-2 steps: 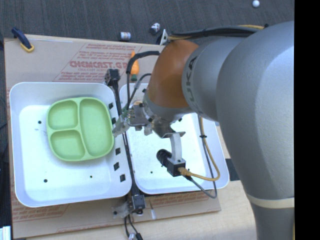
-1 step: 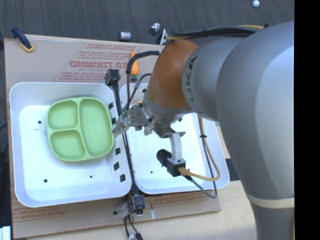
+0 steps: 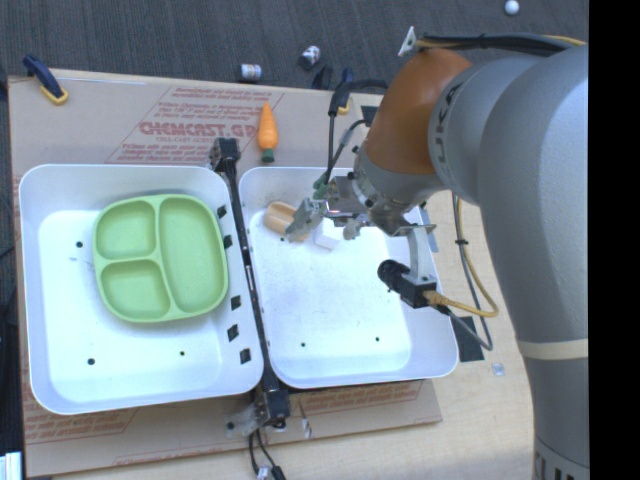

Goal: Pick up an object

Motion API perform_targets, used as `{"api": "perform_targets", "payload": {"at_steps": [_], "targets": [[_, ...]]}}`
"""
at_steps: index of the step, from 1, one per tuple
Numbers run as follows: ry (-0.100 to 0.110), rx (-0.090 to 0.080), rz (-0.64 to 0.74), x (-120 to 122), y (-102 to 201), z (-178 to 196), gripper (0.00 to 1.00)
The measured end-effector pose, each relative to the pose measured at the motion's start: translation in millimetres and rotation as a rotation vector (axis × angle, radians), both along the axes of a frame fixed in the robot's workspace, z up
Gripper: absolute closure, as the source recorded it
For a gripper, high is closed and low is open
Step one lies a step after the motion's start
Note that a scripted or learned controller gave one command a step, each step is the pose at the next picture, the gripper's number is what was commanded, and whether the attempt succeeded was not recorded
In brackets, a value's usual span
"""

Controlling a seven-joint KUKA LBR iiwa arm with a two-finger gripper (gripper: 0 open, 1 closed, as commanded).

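A dark carpet surrounds a cardboard-covered bench (image 3: pixel 120 108) bearing two shallow white bins. The left bin (image 3: pixel 40 268) holds a green divided plate (image 3: pixel 160 258), well apart from the arm. An orange carrot-shaped toy (image 3: pixel 267 128) lies on the cardboard behind the bins. In the right bin (image 3: pixel 340 358), near its far-left corner, a small tan block (image 3: pixel 277 214) lies with its long axis running roughly left to right, and a small white piece (image 3: pixel 327 238) sits just right of it. The gripper (image 3: pixel 305 220) hangs low over these, its fingers (image 3: pixel 297 228) slightly apart with nothing visibly between them. The tan block lies just to the left of the fingertips, so the coming move likely turns on a short shift leftward.
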State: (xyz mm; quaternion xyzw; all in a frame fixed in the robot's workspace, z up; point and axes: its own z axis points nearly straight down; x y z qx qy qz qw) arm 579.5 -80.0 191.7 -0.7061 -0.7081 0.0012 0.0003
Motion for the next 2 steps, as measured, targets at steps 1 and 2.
{"api": "perform_targets", "payload": {"at_steps": [1,2], "targets": [[0.003,0.002,0.006,-70,71,0,0.00],[0.003,0.000,0.002,-53,-14,-83,0.00]]}}
